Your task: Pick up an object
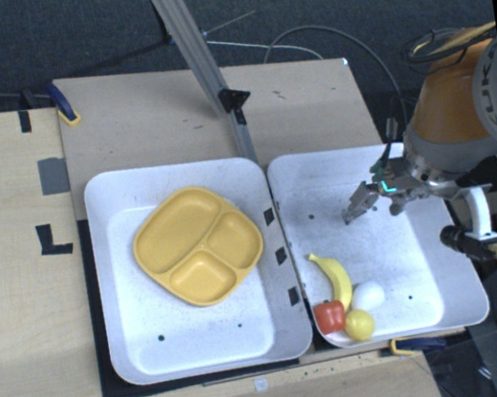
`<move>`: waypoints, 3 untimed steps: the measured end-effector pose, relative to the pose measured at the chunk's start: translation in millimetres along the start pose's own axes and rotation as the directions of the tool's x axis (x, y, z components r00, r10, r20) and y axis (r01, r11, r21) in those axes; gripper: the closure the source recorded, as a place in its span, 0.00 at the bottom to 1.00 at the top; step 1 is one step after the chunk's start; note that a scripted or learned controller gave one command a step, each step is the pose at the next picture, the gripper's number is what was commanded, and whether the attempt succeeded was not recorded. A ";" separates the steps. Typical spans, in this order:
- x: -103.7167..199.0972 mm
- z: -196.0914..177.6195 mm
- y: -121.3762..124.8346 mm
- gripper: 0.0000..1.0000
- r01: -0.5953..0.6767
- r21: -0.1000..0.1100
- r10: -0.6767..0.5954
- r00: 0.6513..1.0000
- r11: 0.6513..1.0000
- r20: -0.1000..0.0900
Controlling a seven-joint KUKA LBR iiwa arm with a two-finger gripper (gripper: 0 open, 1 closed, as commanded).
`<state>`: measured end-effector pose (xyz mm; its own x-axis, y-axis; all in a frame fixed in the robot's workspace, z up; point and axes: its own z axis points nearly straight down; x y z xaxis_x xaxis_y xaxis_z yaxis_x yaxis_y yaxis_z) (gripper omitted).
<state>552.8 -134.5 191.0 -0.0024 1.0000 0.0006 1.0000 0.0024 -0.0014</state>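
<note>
Down in the right bin's [449, 302] near corner huddle a banana [333, 275], red piece [330, 316], white ball [369, 295] and yellow ball [360, 324], overlapping and blurry. Well apart, the gripper [376, 202] hovers with fingers spread, grasping nothing. A yellow divided plate [198, 245] lies in the left bin [118, 286].

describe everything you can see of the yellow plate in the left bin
The yellow plate is a rounded-square tray that looks like smooth moulded plastic, divided by raised ridges into three compartments, one large and two smaller. It lies flat, right side up, turned at a slant to the walls of the left bin, on that bin's floor towards the far side. Nothing lies in its compartments, and it touches nothing but the bin floor.
</note>
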 end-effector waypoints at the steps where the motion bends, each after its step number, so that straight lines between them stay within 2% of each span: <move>1: 4.0 44.5 1.9 0.00 -0.001 0.005 0.001 1.000 1.000 0.001; 2: 4.7 98.8 0.2 0.00 -0.001 0.006 0.001 1.000 1.000 0.001; 3: 5.7 85.9 1.3 1.00 0.001 0.002 -0.001 1.000 1.000 -0.001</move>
<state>554.0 -128.7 105.1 -0.0033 1.0000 0.0013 1.0000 0.0033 -0.0037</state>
